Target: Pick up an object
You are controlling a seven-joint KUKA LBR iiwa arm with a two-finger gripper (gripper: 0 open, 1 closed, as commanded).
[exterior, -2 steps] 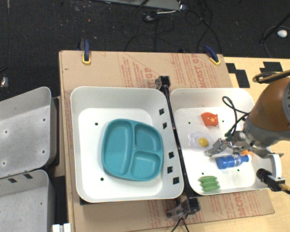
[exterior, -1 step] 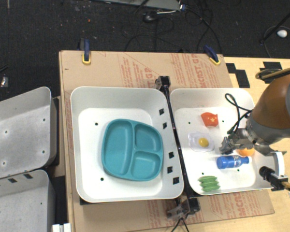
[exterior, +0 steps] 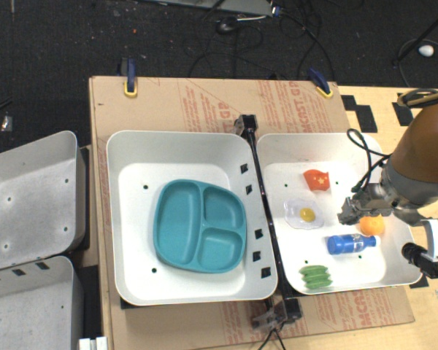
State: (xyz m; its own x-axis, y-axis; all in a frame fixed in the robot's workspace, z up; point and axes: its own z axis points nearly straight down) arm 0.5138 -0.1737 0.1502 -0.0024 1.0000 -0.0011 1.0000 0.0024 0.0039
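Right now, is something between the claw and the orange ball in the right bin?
Nothing visible. The claw sits right beside the orange ball, on its left. The blue bottle lies just below them, not between.

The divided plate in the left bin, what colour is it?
Teal all over; the divided plate shows plainly in the camera view.

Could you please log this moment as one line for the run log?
phase: reaching | gripper: low in right bin, beside orange ball | nothing seen held | teal tray: left bin
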